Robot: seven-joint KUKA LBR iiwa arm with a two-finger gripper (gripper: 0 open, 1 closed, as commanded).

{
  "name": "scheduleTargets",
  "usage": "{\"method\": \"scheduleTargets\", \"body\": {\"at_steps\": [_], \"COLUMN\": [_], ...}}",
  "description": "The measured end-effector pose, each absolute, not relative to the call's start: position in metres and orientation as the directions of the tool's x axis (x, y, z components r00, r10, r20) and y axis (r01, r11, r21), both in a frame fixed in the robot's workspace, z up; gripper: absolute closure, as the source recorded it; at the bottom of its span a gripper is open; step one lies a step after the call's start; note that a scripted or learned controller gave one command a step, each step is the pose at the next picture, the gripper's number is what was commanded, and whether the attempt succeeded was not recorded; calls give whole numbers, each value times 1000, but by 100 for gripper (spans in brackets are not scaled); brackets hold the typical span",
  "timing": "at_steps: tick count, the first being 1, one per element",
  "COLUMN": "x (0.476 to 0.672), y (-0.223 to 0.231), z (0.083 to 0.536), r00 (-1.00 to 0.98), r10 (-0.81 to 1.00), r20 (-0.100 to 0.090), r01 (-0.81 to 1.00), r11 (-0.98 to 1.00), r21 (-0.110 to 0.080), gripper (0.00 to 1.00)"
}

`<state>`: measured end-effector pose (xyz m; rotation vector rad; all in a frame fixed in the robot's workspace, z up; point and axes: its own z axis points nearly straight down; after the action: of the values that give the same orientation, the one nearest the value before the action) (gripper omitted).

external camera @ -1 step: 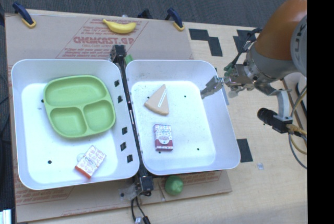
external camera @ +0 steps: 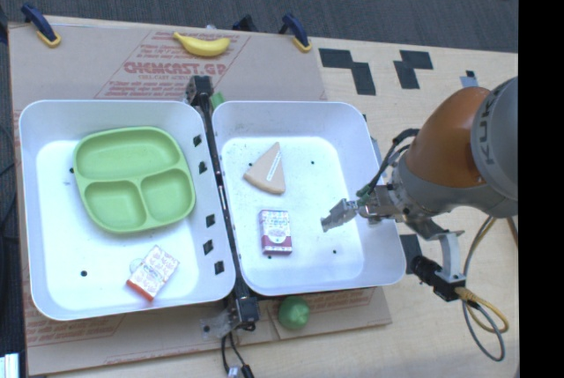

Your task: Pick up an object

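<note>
Camera view: the gripper (external camera: 338,215) hangs over the right bin (external camera: 374,266), close to its right wall, the arm (external camera: 449,160) reaching in from that side. The fingers are small and blurred here; I cannot tell whether they are spread or pressed together, and nothing shows between them.

The nearest thing to pick is the carton (external camera: 276,232), a small purple-and-white box lying flat on the right bin's floor, near the middle and toward the front. It lies to the left of the gripper in the picture, near but apart from it, with bare floor between. Its long axis runs roughly front to back in the bin, so the narrow width faces sideways, toward the gripper.

The wedge (external camera: 267,171), tan with a pale stripe, lies behind the carton in the same bin, apart from it and farther from the gripper.
</note>
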<state>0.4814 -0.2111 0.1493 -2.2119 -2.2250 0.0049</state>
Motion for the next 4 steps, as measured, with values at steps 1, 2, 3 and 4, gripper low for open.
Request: {"method": "scheduleTargets", "body": {"at_steps": [1, 2, 3, 4], "x": [544, 608, 526, 568], "y": [-203, -211, -149, -194], "z": [91, 134, 114, 92], "r00": [-8, -5, -6, -2], "r10": [1000, 1000, 1000, 1000], "r20": [0, 1, 1, 1], "r01": [1000, 1000, 1000, 1000], "r11": [8, 5, 6, 2], "r21": [-2, 0, -5, -2], "gripper": [0, 0, 0, 0]}}
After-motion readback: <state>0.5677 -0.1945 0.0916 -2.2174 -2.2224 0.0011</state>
